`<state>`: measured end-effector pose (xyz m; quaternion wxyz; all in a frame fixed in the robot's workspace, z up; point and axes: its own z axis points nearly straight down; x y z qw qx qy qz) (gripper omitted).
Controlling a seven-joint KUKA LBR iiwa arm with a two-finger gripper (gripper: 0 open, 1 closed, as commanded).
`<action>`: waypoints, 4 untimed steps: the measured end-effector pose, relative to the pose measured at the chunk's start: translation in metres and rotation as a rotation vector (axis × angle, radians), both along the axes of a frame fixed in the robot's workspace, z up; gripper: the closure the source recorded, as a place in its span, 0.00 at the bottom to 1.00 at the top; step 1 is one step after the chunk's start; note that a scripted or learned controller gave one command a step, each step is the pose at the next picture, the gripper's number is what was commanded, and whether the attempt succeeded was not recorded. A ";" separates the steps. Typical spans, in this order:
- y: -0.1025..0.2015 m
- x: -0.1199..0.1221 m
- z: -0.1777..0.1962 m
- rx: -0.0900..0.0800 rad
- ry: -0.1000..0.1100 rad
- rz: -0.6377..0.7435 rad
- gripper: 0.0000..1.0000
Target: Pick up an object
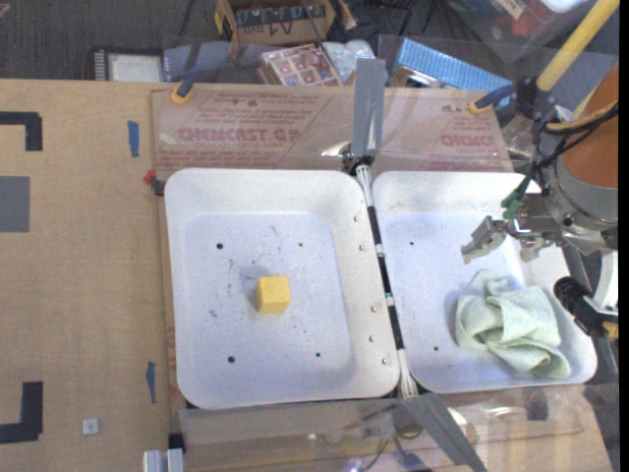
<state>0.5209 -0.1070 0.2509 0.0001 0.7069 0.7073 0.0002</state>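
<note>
You can see two white bins sitting side by side on the counter. The left bin has one small yellow block in it. The block sits near the middle of the bin floor, a little toward the front. It touches nothing else, and it is well apart from the arm.

The right bin has a pale green cloth in it. The cloth is crumpled up in a soft heap. It lies in the front right part of that bin, close to the right wall.

The arm comes in from the right side. You can see its grey body and an orange part up high. The end effector is over the right bin, toward the back and right. It sits just behind the cloth in the picture. The grey tip on the left points out toward the middle of the bin. You can see nothing between the fingers, so it is not holding the cloth or the block. You cannot tell if the fingers are apart or together, because the metal parts blur into each other there.

A grey bar runs back from the spot where the two bins meet. Behind the bins lies a flat sheet of brown cardboard with red letters.
</note>
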 end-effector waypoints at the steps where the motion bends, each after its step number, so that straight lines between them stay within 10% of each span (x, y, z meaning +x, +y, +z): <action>1: -0.026 -0.038 -0.143 0.000 0.000 0.157 0.00; 2: -0.030 -0.025 -0.115 -0.003 -0.004 0.449 0.00; 3: -0.096 -0.027 -0.092 -0.004 -0.004 0.772 0.00; 4: -0.117 -0.041 -0.010 -0.004 -0.003 0.785 0.00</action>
